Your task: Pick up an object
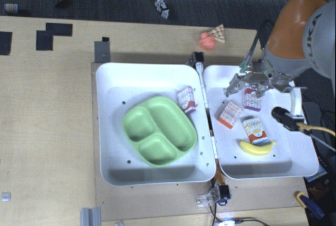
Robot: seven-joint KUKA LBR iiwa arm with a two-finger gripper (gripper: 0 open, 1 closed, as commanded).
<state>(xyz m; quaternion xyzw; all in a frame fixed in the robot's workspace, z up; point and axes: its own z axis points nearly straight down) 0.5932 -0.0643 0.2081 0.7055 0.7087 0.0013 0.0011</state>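
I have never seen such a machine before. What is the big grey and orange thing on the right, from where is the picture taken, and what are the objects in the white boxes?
The grey and orange thing is a robot arm. At its end sits a gripper, a metal hand with two fingers for picking things up. The picture comes from one fixed camera above the bench, looking down at a slant.

On the bench stand two shallow white bins side by side. The left bin holds a green divided plate and a small red and white packet beside it. The right bin holds a yellow banana, an orange and white box, a small carton and another small packet.

The gripper hangs over the right bin, near that packet. I see nothing between its fingers, so I would not say it holds anything.
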